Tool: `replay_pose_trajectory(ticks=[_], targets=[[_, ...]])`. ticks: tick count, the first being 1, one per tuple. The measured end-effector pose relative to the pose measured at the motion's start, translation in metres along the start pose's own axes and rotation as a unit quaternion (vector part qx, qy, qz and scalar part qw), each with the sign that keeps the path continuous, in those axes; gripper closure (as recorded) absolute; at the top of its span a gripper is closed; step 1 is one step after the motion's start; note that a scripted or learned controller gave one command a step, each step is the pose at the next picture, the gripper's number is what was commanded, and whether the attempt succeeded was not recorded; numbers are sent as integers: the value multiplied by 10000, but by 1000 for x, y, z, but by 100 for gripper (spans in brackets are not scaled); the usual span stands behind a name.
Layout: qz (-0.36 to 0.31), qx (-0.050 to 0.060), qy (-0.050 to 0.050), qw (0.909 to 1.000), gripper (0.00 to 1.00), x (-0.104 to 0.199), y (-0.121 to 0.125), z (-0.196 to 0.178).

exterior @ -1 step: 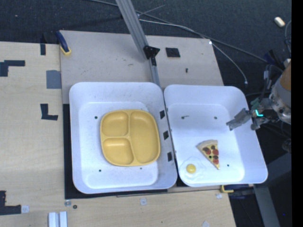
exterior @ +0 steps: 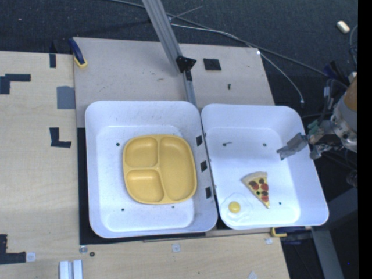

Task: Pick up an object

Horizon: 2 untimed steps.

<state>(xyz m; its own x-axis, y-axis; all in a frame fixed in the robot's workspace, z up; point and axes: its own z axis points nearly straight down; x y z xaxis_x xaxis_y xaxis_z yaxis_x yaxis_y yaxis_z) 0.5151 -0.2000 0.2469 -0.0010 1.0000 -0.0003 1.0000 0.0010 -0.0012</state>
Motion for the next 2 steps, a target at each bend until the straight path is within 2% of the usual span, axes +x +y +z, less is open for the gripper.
replay_pose_trajectory(ticks=[2], targets=[[5, 26, 5, 10000, 0, -9, -8, 92]])
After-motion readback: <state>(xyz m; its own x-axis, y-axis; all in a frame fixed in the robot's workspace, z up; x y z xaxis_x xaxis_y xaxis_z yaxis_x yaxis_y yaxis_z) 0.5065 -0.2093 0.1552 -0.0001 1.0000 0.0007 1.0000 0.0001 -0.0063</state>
